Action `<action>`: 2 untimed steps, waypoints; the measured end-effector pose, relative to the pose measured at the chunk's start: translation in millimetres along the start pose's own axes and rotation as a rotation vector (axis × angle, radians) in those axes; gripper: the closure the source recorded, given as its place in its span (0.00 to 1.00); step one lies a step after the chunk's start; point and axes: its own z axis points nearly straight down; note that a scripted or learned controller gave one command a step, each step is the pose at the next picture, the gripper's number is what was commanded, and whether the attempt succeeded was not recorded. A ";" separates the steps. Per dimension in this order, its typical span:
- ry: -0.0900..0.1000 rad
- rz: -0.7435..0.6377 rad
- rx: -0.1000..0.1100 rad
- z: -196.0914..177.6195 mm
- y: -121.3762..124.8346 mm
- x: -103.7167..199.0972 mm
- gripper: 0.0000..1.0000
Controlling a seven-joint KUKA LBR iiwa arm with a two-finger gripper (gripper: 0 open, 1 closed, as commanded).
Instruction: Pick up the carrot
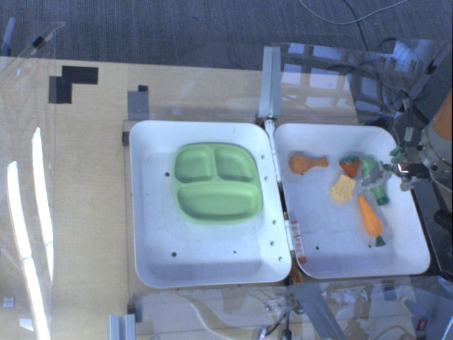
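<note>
Pale wood bench top [85,211] is seen from above, with grey carpet behind it and a black cable looped on the floor at the top right. Two shallow white bins are set side by side on it, edges touching.

Left bin [152,253]: a green divided plate [216,183] is parked roughly in the middle, two small compartments at the back and one big one at the front. Nothing is seen sitting in any of the compartments.

Right bin [340,257]: a bunch of toy food is scattered in the back half. An orange drumstick-looking piece [306,163] is near the left wall, a yellow wedge [343,188] is just right of it, and a red strawberry-ish thing [350,166] is behind the wedge. The carrot [369,218] is lying flat toward the right side, tilted, green tip pointing to the front.

The gripper [375,179] is hung over a green item just behind the carrot. How far its fingers are spread can't really be told, too blurry.
</note>
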 end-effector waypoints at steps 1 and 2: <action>-0.001 0.019 -0.003 113.6 -26.4 -20.0 0.00; -0.002 0.019 -0.009 102.2 -24.1 -20.0 1.00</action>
